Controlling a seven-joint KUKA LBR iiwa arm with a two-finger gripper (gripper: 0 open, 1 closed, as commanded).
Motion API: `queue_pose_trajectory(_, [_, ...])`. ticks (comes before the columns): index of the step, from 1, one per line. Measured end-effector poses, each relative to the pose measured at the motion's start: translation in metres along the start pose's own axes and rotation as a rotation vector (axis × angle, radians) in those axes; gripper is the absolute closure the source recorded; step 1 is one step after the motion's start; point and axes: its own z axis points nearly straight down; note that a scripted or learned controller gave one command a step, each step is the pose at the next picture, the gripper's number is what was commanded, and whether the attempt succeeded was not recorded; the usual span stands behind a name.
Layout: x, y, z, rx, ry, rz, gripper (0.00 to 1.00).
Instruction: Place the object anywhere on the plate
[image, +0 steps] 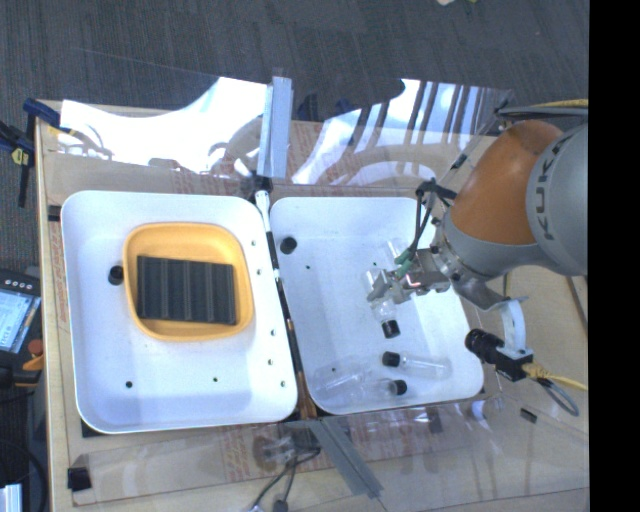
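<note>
Here, clear tube (418, 364) lying flat in right bin (330, 250) — long axis left-right, fingers (385, 292) state unclear, plate (187, 281) apart.

A: Desk (60, 180) status?
B: Wooden top. Two shallow white bins side by side, touching. The right bin (330, 240) lies under the fingers (385, 290); the left bin (90, 380) sits well away from them.
A: Anything else on it?
B: Clear sheeting (230, 110) along the far edge.
</note>
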Motion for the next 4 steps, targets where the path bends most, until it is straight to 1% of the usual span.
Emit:
queue_pose_trajectory(1, [0.015, 0.056, -0.005, 0.001, 0.002, -0.079, 1.00])
queue_pose_trajectory(2, [0.015, 0.056, -0.005, 0.001, 0.002, -0.079, 0.00])
queue_pose_trajectory(3, [0.072, 0.064, 0.024, 0.003, 0.002, -0.418, 0.00])
queue_pose_trajectory(4, [0.127, 0.097, 0.023, -0.001, 0.001, -0.463, 0.00])
